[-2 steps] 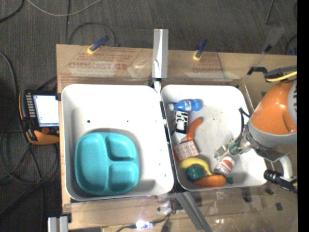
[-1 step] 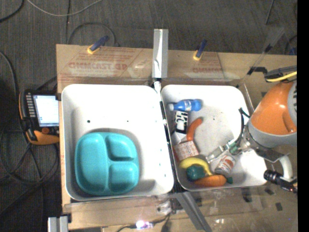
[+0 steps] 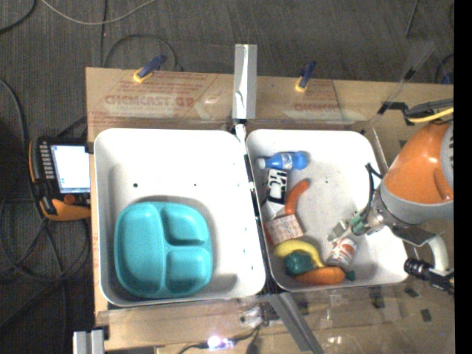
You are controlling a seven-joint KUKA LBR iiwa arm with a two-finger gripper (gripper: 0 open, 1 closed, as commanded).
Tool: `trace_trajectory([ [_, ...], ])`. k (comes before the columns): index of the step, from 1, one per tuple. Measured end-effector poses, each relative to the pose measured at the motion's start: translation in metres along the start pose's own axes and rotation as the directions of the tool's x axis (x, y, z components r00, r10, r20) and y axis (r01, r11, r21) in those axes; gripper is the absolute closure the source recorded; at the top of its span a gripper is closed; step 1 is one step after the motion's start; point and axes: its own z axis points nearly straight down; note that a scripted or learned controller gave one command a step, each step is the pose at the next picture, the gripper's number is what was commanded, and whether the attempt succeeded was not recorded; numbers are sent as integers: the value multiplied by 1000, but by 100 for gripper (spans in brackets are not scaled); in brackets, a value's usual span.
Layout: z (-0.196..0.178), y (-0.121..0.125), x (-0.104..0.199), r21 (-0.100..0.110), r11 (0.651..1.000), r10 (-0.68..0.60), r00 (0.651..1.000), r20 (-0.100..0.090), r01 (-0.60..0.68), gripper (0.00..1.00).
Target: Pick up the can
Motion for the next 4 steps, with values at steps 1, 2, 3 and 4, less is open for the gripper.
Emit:
trace_trajectory([
  [1, 1, -1, 0, 3, 1000, 0, 1000, -2, 0, 0],
  [2, 17, -1, 0, -11, 928, 373, 928, 6, -373, 0],
  [3, 11, -1, -1, -8, 928, 372, 928, 7, -372, 100],
  [4, 11, -2, -1, -7, 928, 372, 928, 7, -372, 0],
])
